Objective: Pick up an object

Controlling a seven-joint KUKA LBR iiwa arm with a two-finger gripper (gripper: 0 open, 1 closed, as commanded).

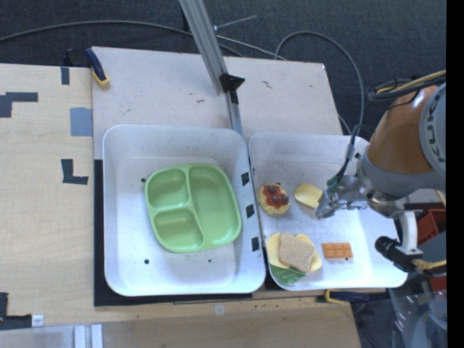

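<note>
jaws low in the right bin, just beside the yellow piece, spread unclear

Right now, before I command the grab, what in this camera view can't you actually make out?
- Gripper: too small and dark to tell open from shut, or whether it touches the yellow piece.
- Sandwich: its bread hides the fillings beneath.
- Round toy food: topping too blurred to identify.
- Arm: cut off by the right edge.
</note>
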